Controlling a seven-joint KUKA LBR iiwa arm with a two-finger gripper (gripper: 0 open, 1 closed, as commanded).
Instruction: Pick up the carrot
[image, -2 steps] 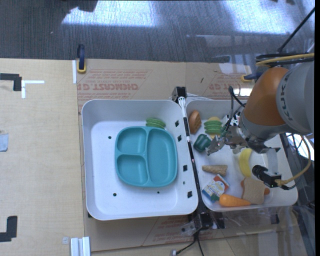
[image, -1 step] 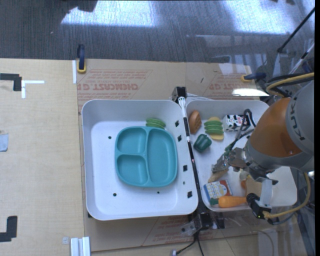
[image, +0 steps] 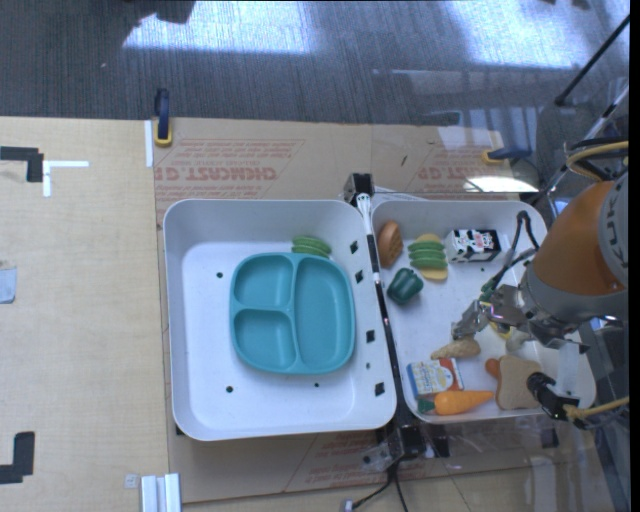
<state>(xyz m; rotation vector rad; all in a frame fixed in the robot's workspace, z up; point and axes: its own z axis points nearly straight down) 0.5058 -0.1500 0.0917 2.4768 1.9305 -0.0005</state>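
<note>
We see two shallow white bins side by side on the bench. The left bin (image: 190, 330) holds a teal divided plate (image: 293, 313) with three compartments, lying flat near the middle, and a green pea pod (image: 311, 245) resting just beyond the plate's far edge, close to the bin's back wall.

The right bin (image: 420, 210) carries a scatter of toy foods. Near its back left corner lies a brown bread roll (image: 389, 242), with a stacked burger (image: 429, 256) just beside it and a small black-and-white milk carton (image: 472, 244) farther right. A dark green bell pepper (image: 405, 286) sits in front of the roll. Toward the front we find a tan potato-like piece (image: 457, 349), a small printed food box (image: 434, 378), and a slice of toast (image: 517, 383) at the right.

The carrot (image: 463, 402) lies on its side along the bin's front wall, touching the food box's near edge and just left of the toast.

The arm (image: 585, 245) reaches in from the right, and its gripper (image: 487, 314) hangs over the right bin's middle, above the potato-like piece and apart from the carrot. We cannot tell how the gripper is set; nothing is visibly held in it.
</note>
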